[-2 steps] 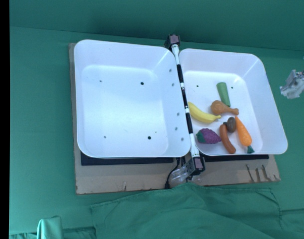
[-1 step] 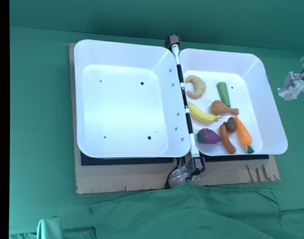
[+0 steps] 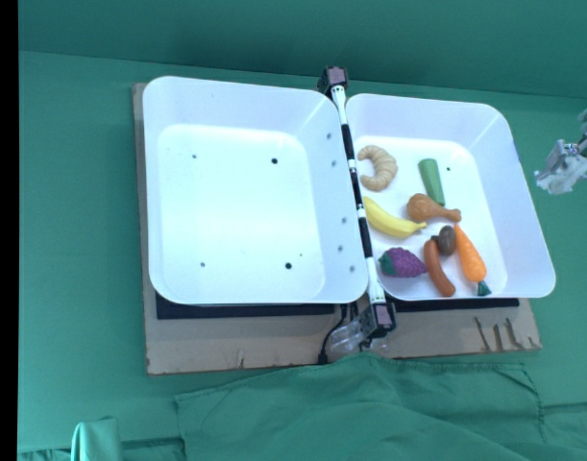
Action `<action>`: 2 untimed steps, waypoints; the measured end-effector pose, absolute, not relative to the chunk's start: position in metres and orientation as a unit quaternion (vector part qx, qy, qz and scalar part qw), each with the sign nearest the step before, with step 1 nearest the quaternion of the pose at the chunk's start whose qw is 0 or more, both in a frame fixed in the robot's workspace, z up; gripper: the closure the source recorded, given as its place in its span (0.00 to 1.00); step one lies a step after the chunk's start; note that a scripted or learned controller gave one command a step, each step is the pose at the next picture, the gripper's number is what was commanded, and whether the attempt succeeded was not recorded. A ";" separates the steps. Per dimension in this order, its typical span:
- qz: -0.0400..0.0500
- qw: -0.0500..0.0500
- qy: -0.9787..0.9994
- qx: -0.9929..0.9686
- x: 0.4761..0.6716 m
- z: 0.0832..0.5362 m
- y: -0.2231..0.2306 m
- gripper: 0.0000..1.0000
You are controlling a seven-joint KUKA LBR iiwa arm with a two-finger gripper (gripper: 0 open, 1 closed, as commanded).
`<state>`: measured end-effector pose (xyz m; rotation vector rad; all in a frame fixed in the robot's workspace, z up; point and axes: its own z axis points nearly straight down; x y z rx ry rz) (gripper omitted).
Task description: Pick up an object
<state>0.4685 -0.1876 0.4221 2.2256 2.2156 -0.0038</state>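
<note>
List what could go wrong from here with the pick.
1. The toys crowd the right bin: carrot, sausage, grapes and a small brown piece lie close together, so a grasp may snag or nudge a neighbour.
2. The gripper sits outside the bin's right rim; descending early could strike it.

Two white bins point(image 3: 245, 94); about eight toy foods point(image 3: 423, 229), counting one small brown piece that is blurred.
</note>
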 end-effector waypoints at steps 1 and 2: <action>-0.001 0.000 0.705 0.709 0.468 0.410 -0.188 1.00; -0.001 0.002 0.705 0.709 0.468 0.414 -0.188 1.00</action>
